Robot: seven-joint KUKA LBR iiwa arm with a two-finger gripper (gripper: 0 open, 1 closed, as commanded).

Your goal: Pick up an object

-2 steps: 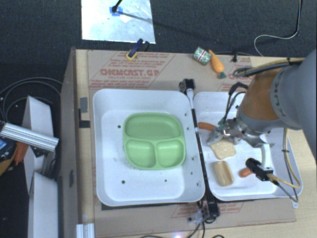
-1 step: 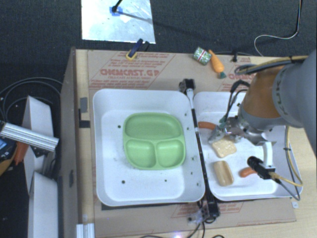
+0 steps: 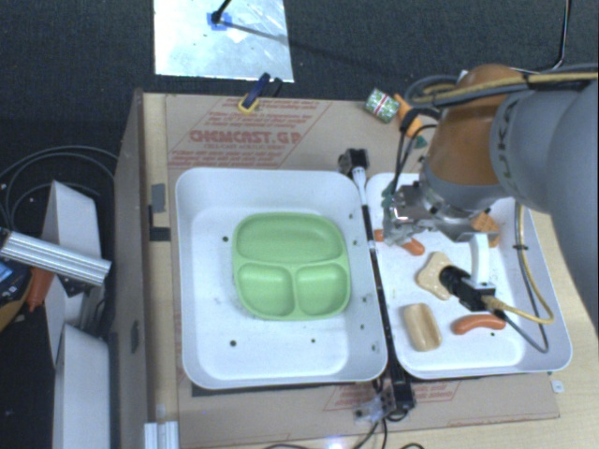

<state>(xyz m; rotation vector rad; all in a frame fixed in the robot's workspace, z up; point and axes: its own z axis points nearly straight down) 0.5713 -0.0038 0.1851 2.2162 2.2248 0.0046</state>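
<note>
- Camera view, risk: gripper sits low over crowded right bin; a descent could land between items or nudge them aside, closing on nothing.
- Pose: arm reaches in from the right, wrist bent down over the bin's far-left corner.
- Tool state: cannot tell; nothing seen held.
- Candidates: orange piece just below the tool; beige piece, bread roll and sausage nearer the front.

Glossy green plastic tray
</note>
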